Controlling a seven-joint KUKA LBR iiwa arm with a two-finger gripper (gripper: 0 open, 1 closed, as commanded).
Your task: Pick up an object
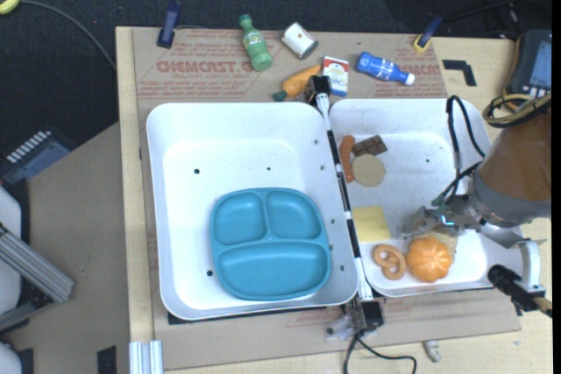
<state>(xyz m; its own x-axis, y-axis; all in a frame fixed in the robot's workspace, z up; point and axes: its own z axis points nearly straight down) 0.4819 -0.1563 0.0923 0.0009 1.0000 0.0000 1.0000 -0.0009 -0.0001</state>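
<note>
Orange-coloured toy fruit, a small pumpkin or tangerine by its look, sits near the front edge of the right bin, and it seems my likeliest target since my gripper hangs just above and behind it. Going by size: the left bin carries a blue divided plate toward its front, well away from my reach. In the right bin a yellow square, perhaps a cheese slice, lies against the left wall, a tan round cookie with a brown piece and a reddish sausage sit toward the back, and a pretzel touches the fruit's left side. How my jaws stand I cannot tell; wrist and cabling crowd them. That pretzel could get nudged if I close low.
</note>
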